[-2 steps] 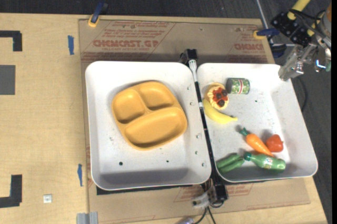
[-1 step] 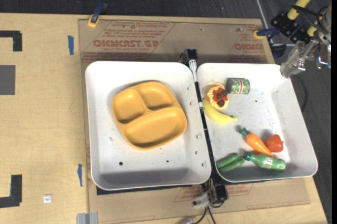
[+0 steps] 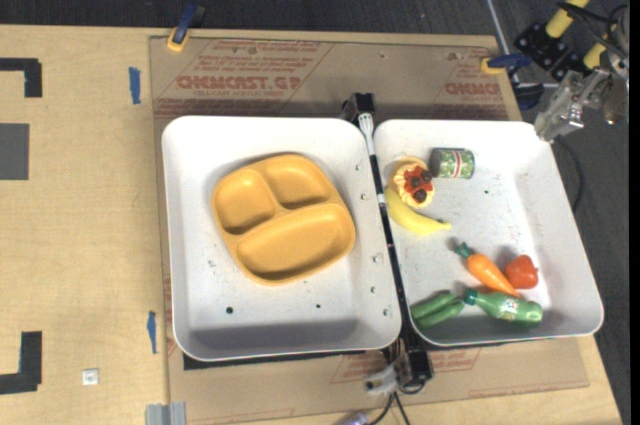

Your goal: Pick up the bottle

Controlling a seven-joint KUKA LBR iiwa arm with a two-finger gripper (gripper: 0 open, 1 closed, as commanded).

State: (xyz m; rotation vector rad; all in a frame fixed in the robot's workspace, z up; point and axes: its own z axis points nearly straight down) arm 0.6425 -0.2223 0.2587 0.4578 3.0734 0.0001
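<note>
The bottle [image 3: 508, 308] is green with a pale label and lies on its side near the front edge of the right bin [image 3: 560, 213]. Its neck points left toward a green vegetable [image 3: 438, 308] that touches it. My gripper [image 3: 562, 113] hangs outside the bin, just past its back right corner and far from the bottle. Nothing shows in its grasp.
A carrot [image 3: 485, 269] and a red pepper [image 3: 521, 271] lie just behind the bottle. A banana [image 3: 415, 218], a small yellow piece with red bits [image 3: 415, 181] and a green can [image 3: 452, 163] sit at the bin's back left. The left bin [image 3: 190, 243] holds a yellow divided plate [image 3: 283, 215].
</note>
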